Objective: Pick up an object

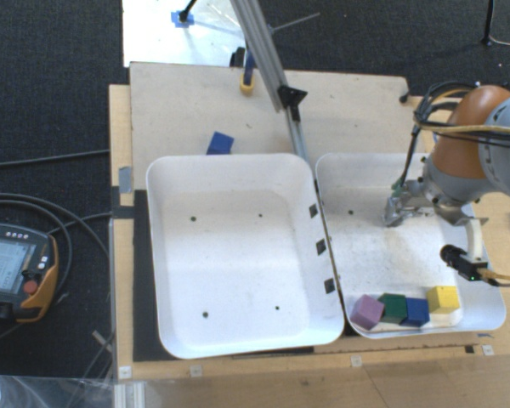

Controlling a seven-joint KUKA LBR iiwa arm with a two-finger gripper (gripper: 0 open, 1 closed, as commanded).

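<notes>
Two white bins sit side by side. Over the right bin [357, 177], the grey arm's gripper [397, 213] hovers low, its open-or-shut state unclear. Purple [366, 310], green [394, 305], blue [416, 312] and yellow [443, 299] blocks line its near edge.

bins: two shallow white plastic bins side by side, left bin [238, 253] beside right bin [357, 185] | my gripper [397, 213] over the right bin's middle | near edge of right bin, left to right: purple block [367, 311], green block [393, 306], blue block [416, 312], yellow block [443, 299], close together | small blue cube [220, 144] on the bench behind the left bin | teach pendant [17, 270] well left of bench
</notes>
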